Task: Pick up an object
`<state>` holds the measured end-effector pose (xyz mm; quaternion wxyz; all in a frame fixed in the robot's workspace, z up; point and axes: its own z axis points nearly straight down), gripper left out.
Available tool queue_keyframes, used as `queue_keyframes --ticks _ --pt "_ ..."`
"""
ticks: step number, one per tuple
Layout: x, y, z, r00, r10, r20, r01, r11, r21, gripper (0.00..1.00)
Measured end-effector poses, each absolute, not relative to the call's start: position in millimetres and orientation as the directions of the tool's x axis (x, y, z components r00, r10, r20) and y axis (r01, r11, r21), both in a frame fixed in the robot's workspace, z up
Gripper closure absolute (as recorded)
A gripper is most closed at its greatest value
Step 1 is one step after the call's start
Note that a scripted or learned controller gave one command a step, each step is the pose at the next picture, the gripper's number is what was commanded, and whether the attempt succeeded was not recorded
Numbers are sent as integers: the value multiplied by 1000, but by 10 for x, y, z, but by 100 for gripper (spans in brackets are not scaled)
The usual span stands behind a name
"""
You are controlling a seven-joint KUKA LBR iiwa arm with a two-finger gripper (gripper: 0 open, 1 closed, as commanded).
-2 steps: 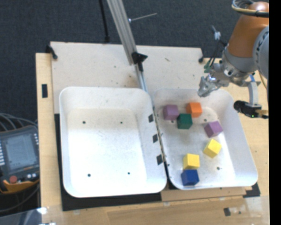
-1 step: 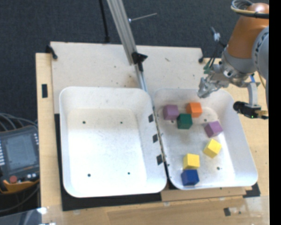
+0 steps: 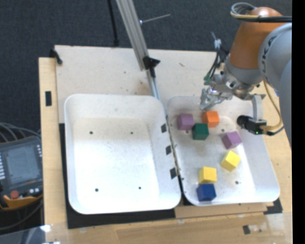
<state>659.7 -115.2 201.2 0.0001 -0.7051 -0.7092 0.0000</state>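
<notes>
**Approach to far cluster, right bin**

The small orange cube (image 3: 211, 118) is seen at the far end of the right white bin (image 3: 267, 184), touching a green cube (image 3: 200, 131). The two-finger gripper (image 3: 209, 99) is positioned just above it, presumably for descent; finger state cannot be told.

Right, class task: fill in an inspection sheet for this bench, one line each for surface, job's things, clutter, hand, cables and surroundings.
Surface: wooden bench bearing left bin and right bin, side by side.
Job's things: in the right bin, two purple cubes, orange cube, green cube, two yellow cubes, blue cube.
Clutter: nothing seen.
Hand: hand above the right bin's far end, near the orange cube; grip state unclear.
Cables: dark cables on the floor at left.
Surroundings: control pendant, metal post, dark carpet.
</notes>
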Motion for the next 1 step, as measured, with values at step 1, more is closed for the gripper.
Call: queue_keyframes --ticks 1 --pt "6552 -734 2067 -6 1000 1 1000 6 0 100"
